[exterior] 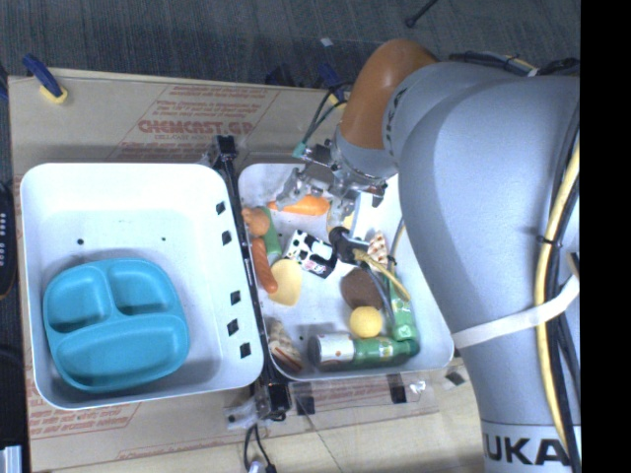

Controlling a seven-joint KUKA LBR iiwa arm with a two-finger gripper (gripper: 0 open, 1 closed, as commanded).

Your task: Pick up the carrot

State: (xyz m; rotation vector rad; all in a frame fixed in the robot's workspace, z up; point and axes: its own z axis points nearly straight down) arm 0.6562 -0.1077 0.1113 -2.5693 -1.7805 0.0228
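my claw (317,193) is in the right bin (426,308), back end, with the carrot (307,206) seemingly between its fingers, jaws narrow on it. lift straight up, slow, clear of the hot dog (262,264) and lemon (366,321).

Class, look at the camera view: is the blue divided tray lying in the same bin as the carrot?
No. The blue divided tray lies in the left bin, while the carrot is in the right bin under the claw.

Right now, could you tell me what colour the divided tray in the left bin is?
Light blue; the divided tray shows best in the camera view.
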